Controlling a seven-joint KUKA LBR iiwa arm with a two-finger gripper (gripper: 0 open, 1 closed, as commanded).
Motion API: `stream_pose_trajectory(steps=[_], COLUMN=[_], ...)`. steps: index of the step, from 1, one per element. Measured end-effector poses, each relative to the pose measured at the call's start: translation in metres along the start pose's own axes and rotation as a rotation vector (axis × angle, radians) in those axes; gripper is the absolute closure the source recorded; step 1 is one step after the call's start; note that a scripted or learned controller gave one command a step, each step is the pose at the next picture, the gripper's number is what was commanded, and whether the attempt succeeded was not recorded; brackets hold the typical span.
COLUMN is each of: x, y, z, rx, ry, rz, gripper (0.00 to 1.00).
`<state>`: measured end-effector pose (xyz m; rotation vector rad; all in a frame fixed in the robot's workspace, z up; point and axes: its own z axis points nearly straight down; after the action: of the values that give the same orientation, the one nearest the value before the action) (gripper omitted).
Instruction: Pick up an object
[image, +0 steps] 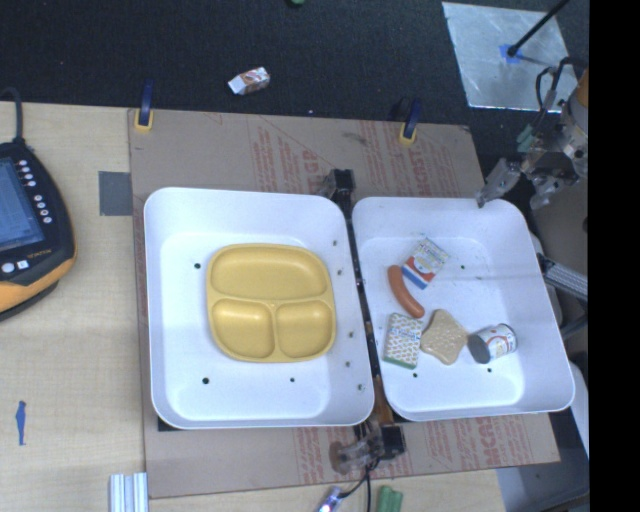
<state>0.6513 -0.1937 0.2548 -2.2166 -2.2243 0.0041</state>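
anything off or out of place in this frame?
One thing: a small crumpled wrapper lies on the dark floor beyond the bench, away from both bins. Otherwise tidy: the yellow tray sits flat in the left bin; the sausage, cracker and can lie in the right bin.

Both white bins (250, 215) look like smooth, slightly glossy plastic, as does the yellow tray (270, 300). The desk (75, 400) is pale matt wood; brown cardboard (300, 150) lies under the bins.
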Motion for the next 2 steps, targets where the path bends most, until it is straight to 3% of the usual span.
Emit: stream_pose_trajectory(steps=[1,2], x=[0.052,0.083], y=[0.005,-0.031], z=[0.107,0.164], rx=[0.004,0.002], ry=[0.001,0.0], rz=[-0.002,-0.002], gripper=[0.0,0.0])
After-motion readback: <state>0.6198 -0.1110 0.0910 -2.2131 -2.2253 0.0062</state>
